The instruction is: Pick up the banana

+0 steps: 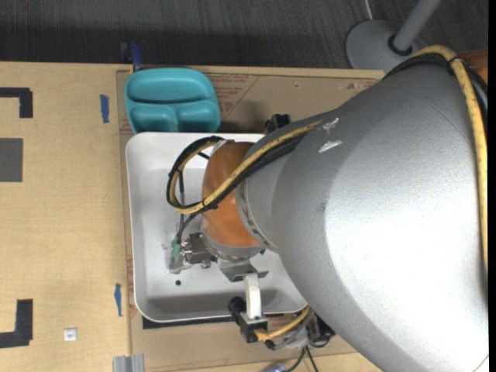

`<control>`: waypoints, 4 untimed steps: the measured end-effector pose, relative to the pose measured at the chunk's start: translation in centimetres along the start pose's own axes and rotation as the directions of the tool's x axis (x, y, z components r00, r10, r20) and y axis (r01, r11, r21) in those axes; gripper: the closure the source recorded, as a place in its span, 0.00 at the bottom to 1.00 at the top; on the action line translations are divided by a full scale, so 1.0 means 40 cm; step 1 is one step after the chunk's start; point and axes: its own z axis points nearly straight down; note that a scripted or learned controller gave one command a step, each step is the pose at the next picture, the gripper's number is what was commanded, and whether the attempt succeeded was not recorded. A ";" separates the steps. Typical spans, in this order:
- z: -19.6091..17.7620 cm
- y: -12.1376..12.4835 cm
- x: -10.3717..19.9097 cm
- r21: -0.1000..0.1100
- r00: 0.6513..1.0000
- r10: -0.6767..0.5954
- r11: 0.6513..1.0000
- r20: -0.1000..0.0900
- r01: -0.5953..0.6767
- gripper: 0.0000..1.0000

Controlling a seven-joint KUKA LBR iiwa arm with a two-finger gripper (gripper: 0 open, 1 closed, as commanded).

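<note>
Big grey arm (pixel 372 208) parked right over the white bin (pixel 147 208). Teal tray (pixel 172 99) just behind. Can't tell on the fingers.

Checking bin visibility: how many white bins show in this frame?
1: a white bin under the arm, left of centre. A teal tray sits behind it. The arm may hide another bin.

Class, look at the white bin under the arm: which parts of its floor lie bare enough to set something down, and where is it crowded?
The white bin has a bare floor strip along its left wall, running to the near-left corner, bordered by the looping cables. The middle and right are crowded by the arm and its orange band. The teal tray borders the far rim.
</note>
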 end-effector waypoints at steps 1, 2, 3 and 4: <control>-0.149 0.021 0.017 0.003 0.871 0.491 0.871 0.004 -0.491 0.00; 0.001 0.002 0.034 0.002 0.984 0.180 0.984 0.001 -0.180 0.00; -0.173 0.000 0.035 0.003 0.857 0.516 0.857 0.004 -0.516 0.00; -0.279 0.002 0.035 0.001 0.997 0.077 0.997 0.002 -0.077 0.00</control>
